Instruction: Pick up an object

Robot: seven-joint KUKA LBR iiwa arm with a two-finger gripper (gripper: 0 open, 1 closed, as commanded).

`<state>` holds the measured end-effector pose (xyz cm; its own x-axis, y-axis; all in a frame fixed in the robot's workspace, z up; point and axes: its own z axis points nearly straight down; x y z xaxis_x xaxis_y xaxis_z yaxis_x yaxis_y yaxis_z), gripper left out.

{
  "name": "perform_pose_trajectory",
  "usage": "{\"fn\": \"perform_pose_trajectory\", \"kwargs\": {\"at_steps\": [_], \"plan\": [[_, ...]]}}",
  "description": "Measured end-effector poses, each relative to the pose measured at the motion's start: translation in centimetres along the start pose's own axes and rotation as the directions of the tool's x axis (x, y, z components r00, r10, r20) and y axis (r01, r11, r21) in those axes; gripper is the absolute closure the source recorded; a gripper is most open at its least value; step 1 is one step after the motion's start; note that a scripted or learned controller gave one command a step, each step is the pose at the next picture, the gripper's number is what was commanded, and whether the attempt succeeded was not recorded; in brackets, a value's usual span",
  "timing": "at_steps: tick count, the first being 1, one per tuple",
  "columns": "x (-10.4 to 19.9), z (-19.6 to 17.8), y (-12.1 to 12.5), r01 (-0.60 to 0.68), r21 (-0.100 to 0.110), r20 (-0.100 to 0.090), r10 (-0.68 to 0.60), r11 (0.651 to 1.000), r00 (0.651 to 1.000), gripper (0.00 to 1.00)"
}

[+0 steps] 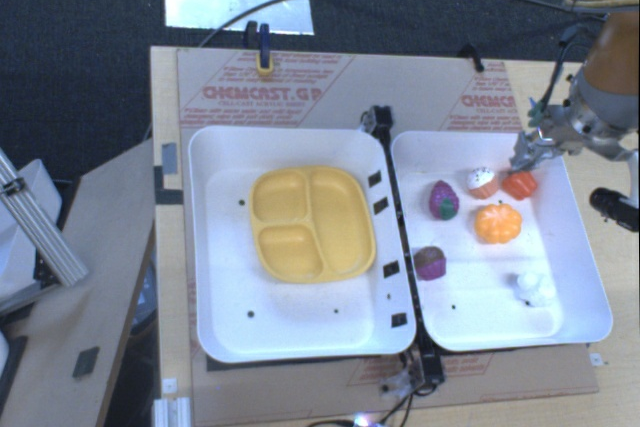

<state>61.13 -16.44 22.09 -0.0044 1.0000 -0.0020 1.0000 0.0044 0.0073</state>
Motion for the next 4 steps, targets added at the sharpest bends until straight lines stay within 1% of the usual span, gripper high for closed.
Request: {"fn": "perform_pose_trajectory", "kwargs": {"at_steps": [1, 2, 3, 4], "plan": [[0.0, -5.4, 0.2, 0.001, 0.001, 0.000, -0.001, 1.000, 1.000, 1.00], [5.6, -5.5, -1.1, 0.004, 0.006, -0.003, -0.004, 1.000, 1.000, 1.00], [10.9, -3.5, -2.1, 0.004, 0.007, -0.003, -0.004, 1.000, 1.000, 1.00], [15.8, -3.2, -4.6, 0.004, 0.008, -0.003, -0.004, 1.000, 1.000, 1.00]]}}
